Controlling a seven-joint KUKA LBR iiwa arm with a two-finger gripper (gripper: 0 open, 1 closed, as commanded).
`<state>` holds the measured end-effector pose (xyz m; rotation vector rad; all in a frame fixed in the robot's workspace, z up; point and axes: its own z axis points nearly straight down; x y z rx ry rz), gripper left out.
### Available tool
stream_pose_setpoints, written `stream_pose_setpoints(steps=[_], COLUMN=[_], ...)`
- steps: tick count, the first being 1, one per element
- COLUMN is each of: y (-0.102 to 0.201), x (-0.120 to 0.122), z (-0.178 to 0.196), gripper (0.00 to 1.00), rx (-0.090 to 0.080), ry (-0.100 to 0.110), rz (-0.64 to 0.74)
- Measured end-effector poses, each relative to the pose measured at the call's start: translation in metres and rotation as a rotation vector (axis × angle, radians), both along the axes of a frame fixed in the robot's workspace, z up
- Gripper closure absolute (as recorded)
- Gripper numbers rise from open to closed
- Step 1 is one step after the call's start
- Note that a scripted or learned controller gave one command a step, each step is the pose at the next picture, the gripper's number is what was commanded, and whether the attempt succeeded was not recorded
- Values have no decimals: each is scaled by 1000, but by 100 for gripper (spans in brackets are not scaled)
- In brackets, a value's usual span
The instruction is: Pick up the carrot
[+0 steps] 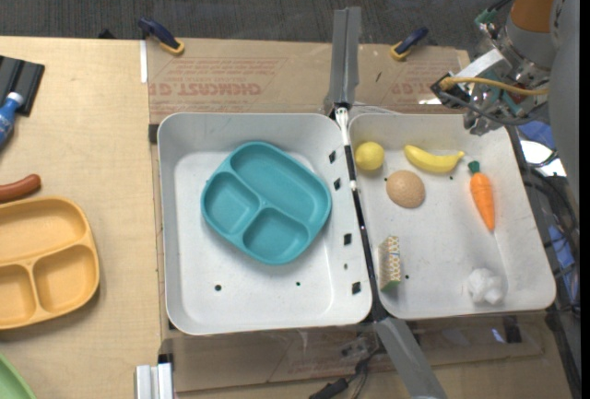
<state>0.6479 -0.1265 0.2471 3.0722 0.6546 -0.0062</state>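
The carrot [482, 195] is orange with a small green top and lies lengthwise near the right wall of the right bin [516, 291]. My gripper [483, 116] hangs above the bin's far right corner, just beyond the carrot's green end and apart from it. Cables and the wrist housing crowd around it, so its fingertips are hard to make out. Nothing shows between them.
In the right bin also lie a banana [433, 158], a lemon [370, 156], a tan egg-shaped object [405, 189], a small patterned packet [392, 261] and a white crumpled lump [485, 286]. The left bin [184, 287] holds a teal divided plate [265, 202].
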Motion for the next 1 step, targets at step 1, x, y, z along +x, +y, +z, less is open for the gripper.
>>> stream_pose_setpoints(steps=[1], y=[54], x=[-13], z=[-16], gripper=[100], rx=[1], ry=[0], rz=[-220])
